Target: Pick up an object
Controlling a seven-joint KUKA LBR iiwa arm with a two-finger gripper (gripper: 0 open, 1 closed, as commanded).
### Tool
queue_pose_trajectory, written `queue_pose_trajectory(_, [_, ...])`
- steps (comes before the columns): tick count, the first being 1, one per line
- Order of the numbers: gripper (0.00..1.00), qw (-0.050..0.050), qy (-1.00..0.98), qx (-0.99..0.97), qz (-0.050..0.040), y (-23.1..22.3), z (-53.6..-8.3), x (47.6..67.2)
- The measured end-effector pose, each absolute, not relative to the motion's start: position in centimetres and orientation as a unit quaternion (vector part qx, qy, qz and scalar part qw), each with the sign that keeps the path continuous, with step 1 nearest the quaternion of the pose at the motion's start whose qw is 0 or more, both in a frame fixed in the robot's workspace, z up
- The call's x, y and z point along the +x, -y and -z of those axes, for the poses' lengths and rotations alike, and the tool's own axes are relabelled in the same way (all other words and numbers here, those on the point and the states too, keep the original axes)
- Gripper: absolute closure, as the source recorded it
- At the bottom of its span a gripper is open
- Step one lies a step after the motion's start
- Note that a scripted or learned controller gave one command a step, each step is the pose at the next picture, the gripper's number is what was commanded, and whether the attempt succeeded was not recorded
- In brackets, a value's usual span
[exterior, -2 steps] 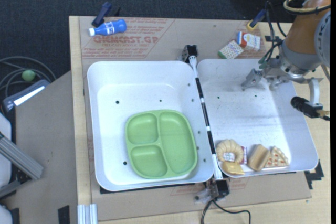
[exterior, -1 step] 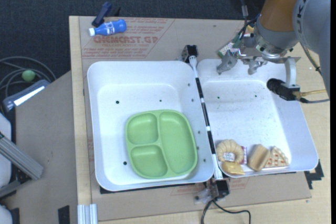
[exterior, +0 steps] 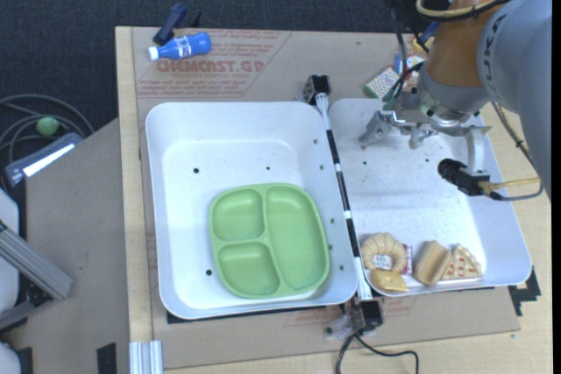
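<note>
Toy pastries [exterior: 421,261] crowd the right bin's [exterior: 412,188] near edge; we see the end effector [exterior: 399,129] hovering above bare floor, seemingly open and empty

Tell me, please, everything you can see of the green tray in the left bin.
The green tray is a pale green divided plate, plastic by its look, with rounded corners and three compartments: two smaller ones on the view's left side and one long one on the right. It lies flat, right way up, slightly turned, on the floor of the left bin, toward that bin's near right corner. Nothing lies in it.
</note>
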State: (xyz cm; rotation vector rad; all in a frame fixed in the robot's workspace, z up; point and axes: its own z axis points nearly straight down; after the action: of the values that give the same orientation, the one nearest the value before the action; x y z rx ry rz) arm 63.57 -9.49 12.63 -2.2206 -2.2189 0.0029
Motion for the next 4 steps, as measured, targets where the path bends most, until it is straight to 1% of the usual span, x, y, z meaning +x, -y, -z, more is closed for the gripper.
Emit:
queue_pose_trajectory(1, [0.0, 0.001, 0.707, -0.707, -0.0008, 9.5, -8.4, 61.7])
queue_pose_trajectory(2, [0.0, -0.001, 0.707, -0.707, 0.0001, 14.9, -16.6, 57.9])
queue_pose_trajectory(3, [1.0, -0.002, 0.707, -0.707, 0.0006, 14.8, -17.6, 58.0])
queue_pose_trajectory(4, [1.0, -0.001, 0.708, -0.707, 0.0008, 8.3, -21.8, 57.9])
